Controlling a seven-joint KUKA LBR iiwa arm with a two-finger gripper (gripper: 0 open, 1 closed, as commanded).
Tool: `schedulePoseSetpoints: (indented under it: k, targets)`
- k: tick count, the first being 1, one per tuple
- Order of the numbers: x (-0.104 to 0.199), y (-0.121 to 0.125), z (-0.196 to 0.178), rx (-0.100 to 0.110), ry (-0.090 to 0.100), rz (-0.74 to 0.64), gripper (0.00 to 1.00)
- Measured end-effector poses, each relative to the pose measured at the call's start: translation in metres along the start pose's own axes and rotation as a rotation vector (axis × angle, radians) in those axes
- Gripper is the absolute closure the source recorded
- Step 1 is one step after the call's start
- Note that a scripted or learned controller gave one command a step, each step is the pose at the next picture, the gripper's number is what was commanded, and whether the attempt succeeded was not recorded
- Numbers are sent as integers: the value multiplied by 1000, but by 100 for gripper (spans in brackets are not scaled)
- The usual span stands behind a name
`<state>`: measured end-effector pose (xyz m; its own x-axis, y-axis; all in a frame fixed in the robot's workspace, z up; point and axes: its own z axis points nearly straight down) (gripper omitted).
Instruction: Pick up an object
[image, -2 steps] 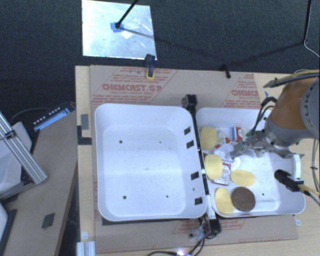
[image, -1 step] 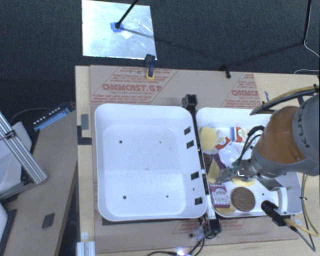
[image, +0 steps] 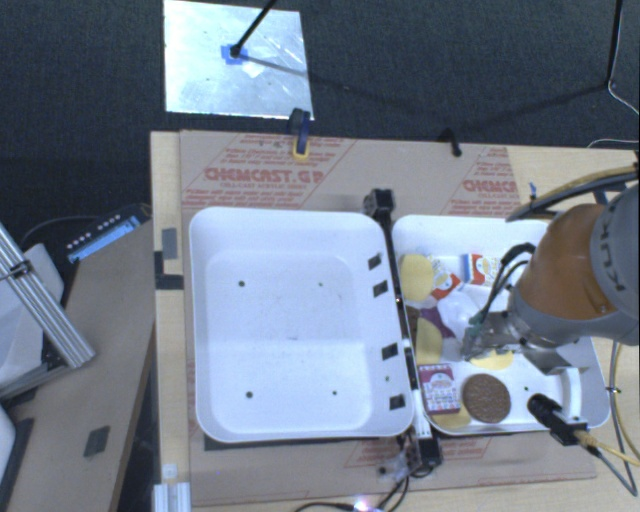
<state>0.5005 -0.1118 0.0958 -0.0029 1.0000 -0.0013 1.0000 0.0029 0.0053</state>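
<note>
- Dark carpeted floor all around, with a shiny metal sheet (image: 238, 58) lying flat well beyond the far edge of the left bin.
- Off to the left of the left bin, past the bench edge: a grey side table (image: 75, 330) carrying an aluminium rail (image: 35, 300) and a dark device with blue trim (image: 103, 232).
- Under both bins, a brown cardboard sheet (image: 265, 165) printed with red lettering; a yellow-and-blue clamp (image: 300, 135) biting its far edge, just beyond the left bin.
- Left bin (image: 290, 320): shallow, white, bare floor dotted with a few small dark marks.
- Along the left bin's right wall, a dark divider with black clips (image: 392, 300), touching the right bin (image: 600, 400).
- Just right of that wall, inside the right bin, a cluster of small items: a yellow piece (image: 417, 272) farthest back, a red-and-white packet (image: 478, 268) beside it, a purple scrap (image: 436, 322) and a pale yellow disc (image: 428, 345) nearer.
- Closer to the near edge, still hard against the left bin's side: a red-labelled packet (image: 440, 388), and beside it a round brown cookie-like disc (image: 487, 397).
- Gripper (image: 482, 338) down among the items right of the left bin, above the brown disc; cannot tell how the fingers stand, nor whether anything sits between them.
- Farthest from the left bin: grey arm with its orange band (image: 565, 270) over the right bin's far-right part, cables looping above.
</note>
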Motion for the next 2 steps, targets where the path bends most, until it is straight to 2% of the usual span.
schedulePoseSetpoints:
  k: [1,2]
  targets:
    - [30,95,9,-5,0,-6,100]
    - [24,55,12,7,1,2,100]
